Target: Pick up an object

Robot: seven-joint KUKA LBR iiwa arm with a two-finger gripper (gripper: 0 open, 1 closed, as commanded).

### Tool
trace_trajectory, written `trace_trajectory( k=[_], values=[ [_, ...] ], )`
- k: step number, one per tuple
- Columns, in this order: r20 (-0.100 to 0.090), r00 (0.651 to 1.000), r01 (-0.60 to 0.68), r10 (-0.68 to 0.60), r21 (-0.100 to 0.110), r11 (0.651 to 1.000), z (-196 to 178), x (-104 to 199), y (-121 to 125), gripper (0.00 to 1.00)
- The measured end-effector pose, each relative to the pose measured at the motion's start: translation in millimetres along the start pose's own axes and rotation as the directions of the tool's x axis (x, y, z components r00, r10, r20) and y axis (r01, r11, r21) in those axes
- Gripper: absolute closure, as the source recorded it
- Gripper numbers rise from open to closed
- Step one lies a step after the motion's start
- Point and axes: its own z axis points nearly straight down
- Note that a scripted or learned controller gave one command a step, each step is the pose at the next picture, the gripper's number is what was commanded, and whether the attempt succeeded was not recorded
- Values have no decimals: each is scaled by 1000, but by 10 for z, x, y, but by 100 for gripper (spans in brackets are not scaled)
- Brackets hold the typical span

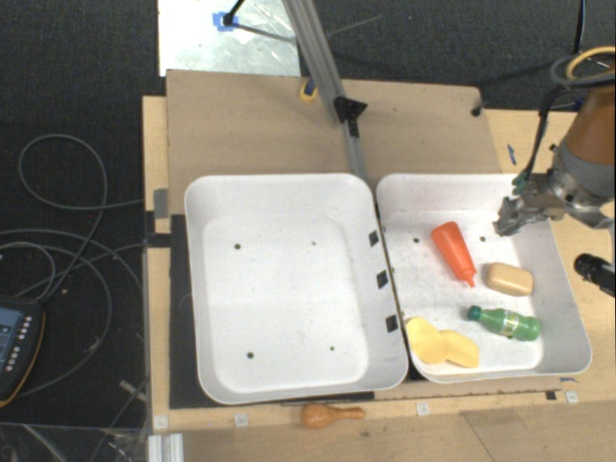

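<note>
The right bin (423, 195) holds an orange-red bottle (453, 251), a tan block (508, 278), a green bottle (504, 322) lying on its side and a yellow piece (441, 344) near the front wall. My gripper (508, 221) hangs over the bin's far right part, above and to the right of the orange-red bottle and just beyond the tan block. Nothing shows between its fingers.
The left bin (207, 258) stands beside the right one. A tan pear-shaped object (330, 414) lies on the bench in front of the bins. A metal pole (318, 46) slants across the back. Cables lie on the floor at left.
</note>
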Motion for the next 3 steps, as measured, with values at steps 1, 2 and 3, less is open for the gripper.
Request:
trace_trajectory(
  k=[1,2,3],
  values=[
    [1,1000,2,-2,-3,1000,-644,33,25,100],
    [-4,1000,6,-6,5,1000,-480,560,24,100],
    [-4,1000,7,-7,4,1000,-533,1107,56,100]
  ],
)
